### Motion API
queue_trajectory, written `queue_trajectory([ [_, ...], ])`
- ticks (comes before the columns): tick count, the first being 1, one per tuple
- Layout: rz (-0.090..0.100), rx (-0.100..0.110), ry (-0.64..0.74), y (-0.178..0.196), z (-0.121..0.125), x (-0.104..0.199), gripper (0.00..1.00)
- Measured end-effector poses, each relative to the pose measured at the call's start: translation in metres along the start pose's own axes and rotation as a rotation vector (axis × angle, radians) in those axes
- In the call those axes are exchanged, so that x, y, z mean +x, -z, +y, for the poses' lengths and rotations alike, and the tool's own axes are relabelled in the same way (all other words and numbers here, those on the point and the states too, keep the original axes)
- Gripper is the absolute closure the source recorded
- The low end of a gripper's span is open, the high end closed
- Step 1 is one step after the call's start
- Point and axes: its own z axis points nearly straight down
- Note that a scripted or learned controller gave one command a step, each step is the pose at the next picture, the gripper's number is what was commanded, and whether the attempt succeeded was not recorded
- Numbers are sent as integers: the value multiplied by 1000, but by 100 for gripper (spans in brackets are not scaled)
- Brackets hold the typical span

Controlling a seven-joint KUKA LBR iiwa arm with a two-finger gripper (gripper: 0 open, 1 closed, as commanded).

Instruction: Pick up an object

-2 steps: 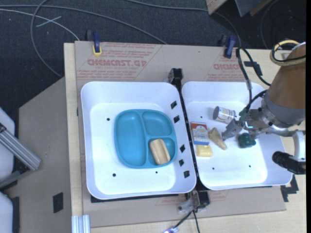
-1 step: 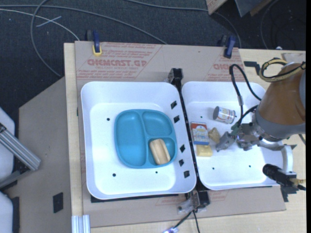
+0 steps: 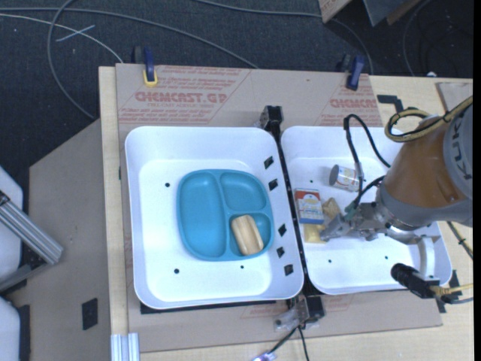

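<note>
My gripper hangs low over the left part of the right bin, reaching in from the right. Its tip is right beside a yellow piece and a tan block; whether it touches either I cannot tell. A small red and white box lies just left of the tip. A small silver can lies on its side further back in the same bin. In the left bin a blue divided plate carries a tan bread-like piece in its lower right compartment.
A black divider with clips runs between the two bins. Black cables loop over the right bin's back area. The arm's grey and orange body covers the bin's right side. Blue clamps hold the board's far edge.
</note>
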Motion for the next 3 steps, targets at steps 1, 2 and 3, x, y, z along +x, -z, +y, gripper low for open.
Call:
queue_trajectory([
  [1, -3, -5, 0, 13, 1, -1, 100],
  [2, -6, -6, 1, 72, -1, -9, 100],
  [3, -5, -7, 3, 122, 10, -5, 100],
])
